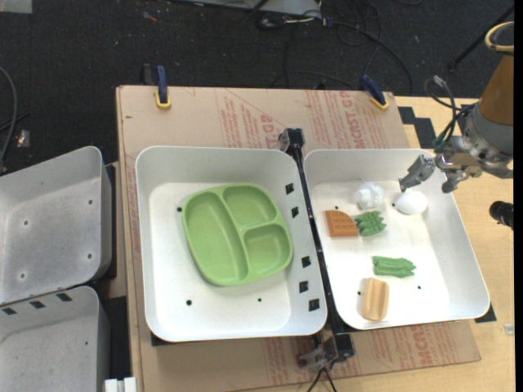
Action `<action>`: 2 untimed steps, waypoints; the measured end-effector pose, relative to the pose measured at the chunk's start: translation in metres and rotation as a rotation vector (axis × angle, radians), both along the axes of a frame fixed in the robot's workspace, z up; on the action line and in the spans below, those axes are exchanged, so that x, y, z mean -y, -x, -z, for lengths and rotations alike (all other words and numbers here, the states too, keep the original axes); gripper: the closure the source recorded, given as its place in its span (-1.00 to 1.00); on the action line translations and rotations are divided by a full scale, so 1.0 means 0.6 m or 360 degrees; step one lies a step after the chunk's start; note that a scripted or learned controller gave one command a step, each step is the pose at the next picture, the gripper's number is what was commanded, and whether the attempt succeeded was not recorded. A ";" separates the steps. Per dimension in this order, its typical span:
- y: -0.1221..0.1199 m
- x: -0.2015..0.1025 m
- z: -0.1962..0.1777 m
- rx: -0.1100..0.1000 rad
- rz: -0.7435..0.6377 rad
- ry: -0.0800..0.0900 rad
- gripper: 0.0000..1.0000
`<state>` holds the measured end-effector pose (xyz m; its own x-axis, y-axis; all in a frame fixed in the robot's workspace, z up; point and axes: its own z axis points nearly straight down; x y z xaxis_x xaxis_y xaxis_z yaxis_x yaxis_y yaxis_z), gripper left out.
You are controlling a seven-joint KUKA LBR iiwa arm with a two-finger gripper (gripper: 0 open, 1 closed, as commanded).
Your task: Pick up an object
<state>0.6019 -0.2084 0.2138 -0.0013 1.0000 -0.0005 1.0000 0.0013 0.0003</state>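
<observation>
My gripper (433,178) hangs over the far right part of the right bin (462,243), fingers spread open with nothing between them. A white egg-shaped object (411,202) lies on the bin floor just below and slightly left of the fingertips. Further left sit a crumpled white piece (369,193), a brown waffle-like square (341,223) and a green leafy piece (370,223). Another green piece (394,266) and a tan bread roll (375,298) lie toward the bin's near side.
The left bin (155,219) holds a green divided plate (238,233). A black divider (306,227) runs between the bins. Grey trays (49,219) stand off the bench's left side. Cables trail on the dark floor behind.
</observation>
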 end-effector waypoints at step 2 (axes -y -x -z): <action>0.008 -0.013 0.174 -0.0009 0.0002 -0.0003 -1.00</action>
<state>0.5970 -0.2006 0.1093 0.0001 1.0000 0.0015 1.0000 -0.0001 -0.0053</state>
